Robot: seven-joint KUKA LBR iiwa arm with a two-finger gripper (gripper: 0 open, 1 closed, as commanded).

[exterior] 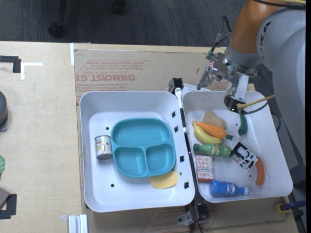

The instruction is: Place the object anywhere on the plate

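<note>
A grey arm with an orange wrist band reaches in over the far edge of the right-hand bin, its hand hanging above the bin's far-left corner with nothing visibly between its fingers; whether the fingers are spread or pressed together cannot be told from this angle. The task's destination, a teal three-compartment plate, sits in the middle of the left-hand bin with no item on it. A small tin can stands just beside the plate's left edge, and a flat yellow piece lies touching its near edge, partly under the rim. The right-hand bin carries the candidates for picking: a toy carrot lying across a banana, a green bottle, a small red box, a blue bottle along the near edge, a black-and-white patterned block, a sausage and a dark green piece near the far-right side. By the look of it the work stands at its opening step, the approach (no grasp made yet). The next move calls for lowering onto one item, closing squarely on it, and carrying it across the bins' shared wall to the plate.
</note>
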